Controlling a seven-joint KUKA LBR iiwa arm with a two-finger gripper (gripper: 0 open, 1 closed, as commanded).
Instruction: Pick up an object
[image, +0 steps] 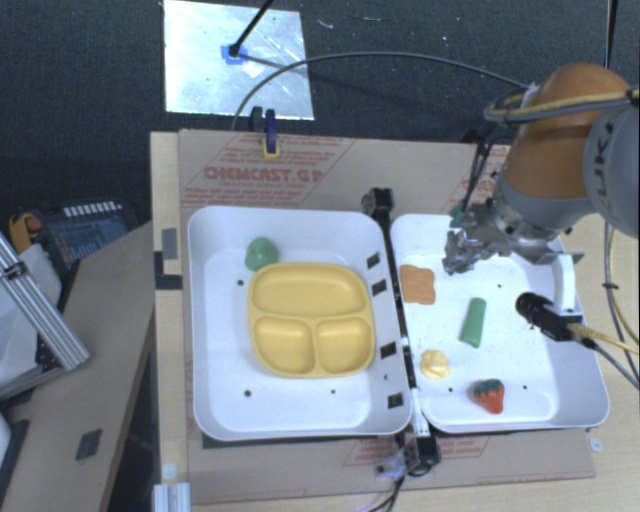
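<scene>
My gripper hangs over the back part of the right bin, just right of an orange flat piece. Nothing shows between its fingers. A green cylinder lies in the middle of the right bin, below the gripper. A small yellow lump sits near the bin's left wall, and a red strawberry-like toy rests toward the front. In the left bin a yellow divided tray lies flat, with a green rounded object just behind its left corner.
A black divider runs between the two bins. Both bins sit on a cardboard sheet. A grey side table with metal rails stands at the left. A shiny metal plate lies behind the bench.
</scene>
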